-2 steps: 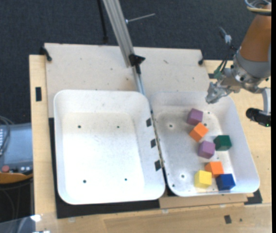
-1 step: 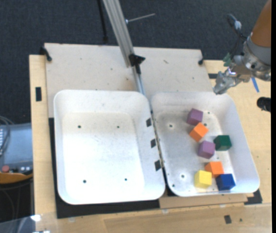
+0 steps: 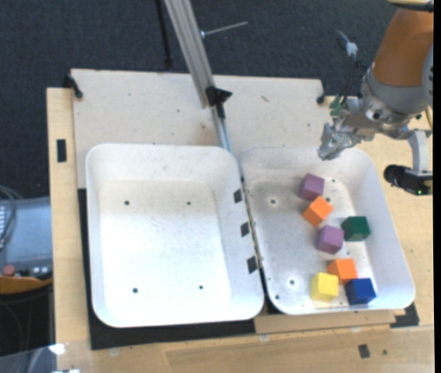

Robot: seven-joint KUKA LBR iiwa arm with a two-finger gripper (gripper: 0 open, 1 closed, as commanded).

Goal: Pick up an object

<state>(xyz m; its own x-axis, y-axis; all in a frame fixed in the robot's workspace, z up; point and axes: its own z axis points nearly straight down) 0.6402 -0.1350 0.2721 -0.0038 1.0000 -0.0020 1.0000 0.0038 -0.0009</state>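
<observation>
Right now the gripper [image 3: 330, 149] hangs over the right bin [image 3: 283, 185] at its 12 o'clock rim, nothing held; how wide it stands, cannot tell. Blocks sit toward 3–5 o'clock: purple cube [image 3: 311, 186], orange cube [image 3: 318, 210] touching it, second purple cube [image 3: 330, 238], green cube [image 3: 355, 228], small orange cube [image 3: 345, 268], yellow cube [image 3: 324, 286], blue cube [image 3: 361, 291]. Left bin [image 3: 166, 231] sits beside.

A wooden bench [image 3: 61, 208] stands on dark carpet [image 3: 65, 22] — a pale board [image 3: 143, 107] lies across its top. A grey pendant [image 3: 19, 243] with cables sits at left.
</observation>
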